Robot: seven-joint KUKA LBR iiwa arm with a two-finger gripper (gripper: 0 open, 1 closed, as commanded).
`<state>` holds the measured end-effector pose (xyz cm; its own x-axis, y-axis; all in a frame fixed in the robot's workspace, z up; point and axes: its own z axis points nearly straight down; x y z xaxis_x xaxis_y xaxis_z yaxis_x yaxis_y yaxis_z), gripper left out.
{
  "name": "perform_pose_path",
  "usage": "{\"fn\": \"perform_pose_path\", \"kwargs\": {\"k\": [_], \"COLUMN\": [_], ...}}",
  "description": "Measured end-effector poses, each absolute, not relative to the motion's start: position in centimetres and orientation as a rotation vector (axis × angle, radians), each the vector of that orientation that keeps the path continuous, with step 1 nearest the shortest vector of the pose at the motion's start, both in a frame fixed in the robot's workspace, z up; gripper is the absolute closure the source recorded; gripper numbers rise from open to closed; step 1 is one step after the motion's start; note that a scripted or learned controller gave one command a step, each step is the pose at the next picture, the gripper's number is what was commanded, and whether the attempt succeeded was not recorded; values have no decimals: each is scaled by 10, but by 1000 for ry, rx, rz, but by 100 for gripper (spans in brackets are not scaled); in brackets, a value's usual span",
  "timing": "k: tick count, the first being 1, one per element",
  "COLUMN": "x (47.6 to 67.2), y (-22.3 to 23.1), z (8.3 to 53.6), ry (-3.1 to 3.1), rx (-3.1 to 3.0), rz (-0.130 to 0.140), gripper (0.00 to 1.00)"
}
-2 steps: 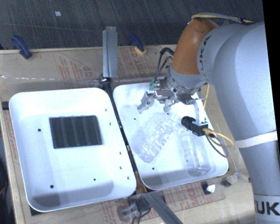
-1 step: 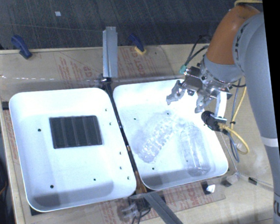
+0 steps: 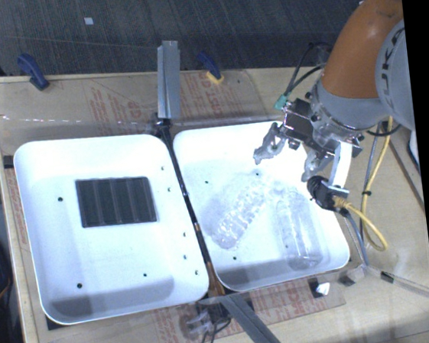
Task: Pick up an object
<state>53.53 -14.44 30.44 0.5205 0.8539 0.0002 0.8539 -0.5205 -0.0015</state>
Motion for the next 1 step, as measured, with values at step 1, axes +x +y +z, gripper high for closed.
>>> {"fn": "perform_pose_path", "kwargs": {"k": [1], "x": [478], "y": [-186], "z": [444], "ry": [-1454], "rx": [-2788], "rz": [-3], "gripper": [0]}}
